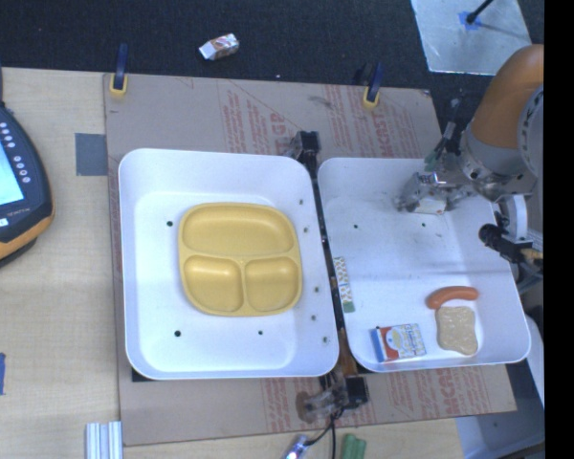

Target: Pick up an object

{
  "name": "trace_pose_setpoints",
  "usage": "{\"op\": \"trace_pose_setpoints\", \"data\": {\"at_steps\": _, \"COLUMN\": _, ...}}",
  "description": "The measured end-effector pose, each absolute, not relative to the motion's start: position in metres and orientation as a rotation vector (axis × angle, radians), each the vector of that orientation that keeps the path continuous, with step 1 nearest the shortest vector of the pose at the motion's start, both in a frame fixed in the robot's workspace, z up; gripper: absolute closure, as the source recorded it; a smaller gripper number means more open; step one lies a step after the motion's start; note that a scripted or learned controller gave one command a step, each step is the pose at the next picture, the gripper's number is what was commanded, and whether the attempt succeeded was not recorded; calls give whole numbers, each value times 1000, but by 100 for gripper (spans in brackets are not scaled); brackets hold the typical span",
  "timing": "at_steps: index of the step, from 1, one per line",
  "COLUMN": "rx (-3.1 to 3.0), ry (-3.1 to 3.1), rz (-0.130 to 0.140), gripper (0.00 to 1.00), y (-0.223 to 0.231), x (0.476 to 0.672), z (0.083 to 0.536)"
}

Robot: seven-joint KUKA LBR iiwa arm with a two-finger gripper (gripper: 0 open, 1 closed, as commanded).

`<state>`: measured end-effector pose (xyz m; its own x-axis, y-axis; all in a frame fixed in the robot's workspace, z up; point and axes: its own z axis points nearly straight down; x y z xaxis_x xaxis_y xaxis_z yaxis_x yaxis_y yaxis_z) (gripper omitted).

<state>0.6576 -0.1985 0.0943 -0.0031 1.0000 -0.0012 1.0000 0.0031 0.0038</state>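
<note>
Two shallow white bins sit side by side on the bench: the left bin (134, 256) and the right bin (383, 256). The left one holds a single yellow divided plate (239, 256) with three compartments, one wide at the far side and two smaller at the near side, lying flat near the bin's middle. The right bin holds three small things, all clustered in its near right corner: one orange-red sausage (452, 296), short and slightly curved; one tan slice of bread (456, 331), roughly rectangular with rounded corners, just near of the sausage; and one small carton (399, 342), white with blue and red print, lying flat just left of the bread. None of the three touches the gripper.

The arm enters from the right, its orange band (509, 94) at the far right above the grey wrist. The gripper (423, 197) is low over the far right part of the right bin, well apart from the three things. Whether its jaws are apart or together cannot be told.
</note>
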Motion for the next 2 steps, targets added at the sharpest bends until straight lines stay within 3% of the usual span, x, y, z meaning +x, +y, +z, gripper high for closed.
{"op": "trace_pose_setpoints", "data": {"at_steps": 1, "rx": 2219, "ry": 2230, "rz": -3, "gripper": 0, "y": -172, "x": 656, "z": 92}}
{"op": "trace_pose_setpoints", "data": {"at_steps": 2, "rx": 2218, "ry": 2230, "rz": -2, "gripper": 100, "y": -173, "x": 656, "z": 103}}
